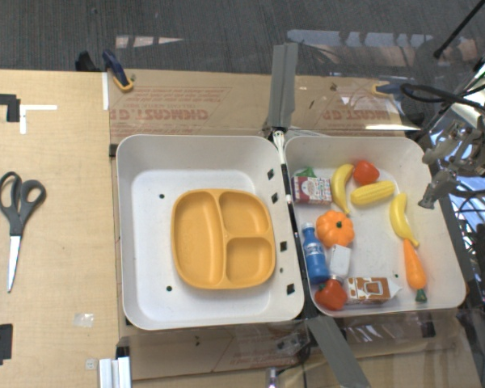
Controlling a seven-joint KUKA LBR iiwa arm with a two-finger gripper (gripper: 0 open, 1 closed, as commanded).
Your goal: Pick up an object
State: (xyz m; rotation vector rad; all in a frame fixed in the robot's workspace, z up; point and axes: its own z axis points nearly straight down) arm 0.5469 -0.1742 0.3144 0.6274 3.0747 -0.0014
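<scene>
The fingers (431, 197) hang over the right bin's (444, 301) far rim, and I can't tell whether they are spread or closed. The banana (400, 217) lies just beside them, the carrot (414, 267) below. The toys crowd together, so a descent may knock a neighbour or clip the rim. Scissors (16, 208) rest well apart on the wooden desk (56, 241).

The cardboard sheet (186, 103) behind the bins bears red print, upside down and mirrored; it cannot be read.
</scene>
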